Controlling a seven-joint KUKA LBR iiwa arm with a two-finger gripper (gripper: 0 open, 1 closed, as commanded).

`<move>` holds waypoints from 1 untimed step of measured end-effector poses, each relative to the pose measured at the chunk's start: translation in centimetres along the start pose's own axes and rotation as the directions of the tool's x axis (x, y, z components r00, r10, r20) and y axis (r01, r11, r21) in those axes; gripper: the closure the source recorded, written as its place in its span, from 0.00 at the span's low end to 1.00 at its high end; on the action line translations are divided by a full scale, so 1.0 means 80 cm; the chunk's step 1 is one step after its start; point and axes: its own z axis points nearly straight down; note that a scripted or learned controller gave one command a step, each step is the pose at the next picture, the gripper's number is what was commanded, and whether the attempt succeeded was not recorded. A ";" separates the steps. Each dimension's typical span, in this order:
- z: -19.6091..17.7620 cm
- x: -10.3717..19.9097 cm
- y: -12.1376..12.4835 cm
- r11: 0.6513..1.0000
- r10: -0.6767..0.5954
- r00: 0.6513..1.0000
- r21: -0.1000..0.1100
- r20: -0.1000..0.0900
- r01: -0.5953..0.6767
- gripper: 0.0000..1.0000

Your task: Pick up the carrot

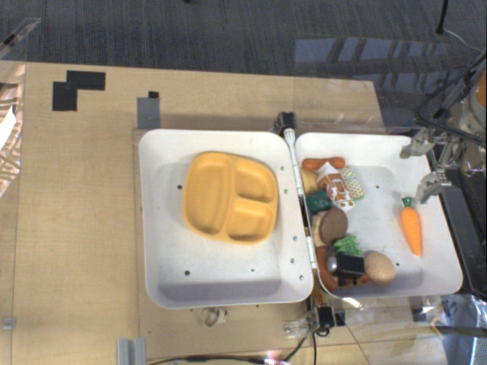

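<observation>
Carrot (pixel 412 230): orange, green stub at 12 o'clock end, tip toward 6. Lies flat on floor of right bin (pixel 380 175), toward its 3 o'clock wall, well apart from clutter. Nothing touching it.

Tool (pixel 431 175): at bin's 2 o'clock corner, just beyond carrot's green end, metal parts over the rim. Not on carrot. State of tool: cannot tell, too small and tangled with cables.

Step in hand, as judged: approach, not yet a grasp. To do well: bring tool toward 6 o'clock until over carrot's thick upper half; close across the short axis, i.e. along the 9–3 line, since body runs 12–6. Grip near the fat end rather than the taper, to avoid squeezing it out. Watch clearance to the 3 o'clock wall, close by. Descend fully to bin floor; carrot sits low.

Clutter along right bin's 9 o'clock wall: toy food pile (pixel 335 223), incl. brown round piece, green bits, small carton, tan egg-shaped item (pixel 379 267) near 6 o'clock. Out of the path.

Left bin (pixel 167 280): holds yellow divided tray (pixel 230 196).

Surface: pale wood-tone bench (pixel 76 226), black tape marks (pixel 77 88) at 10 o'clock. Beyond: dark grey carpet (pixel 251 21), stand legs at 12 and 1 o'clock.
</observation>
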 end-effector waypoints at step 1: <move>0.159 0.011 -0.028 0.975 -0.220 0.975 -0.006 -0.008 0.220 0.00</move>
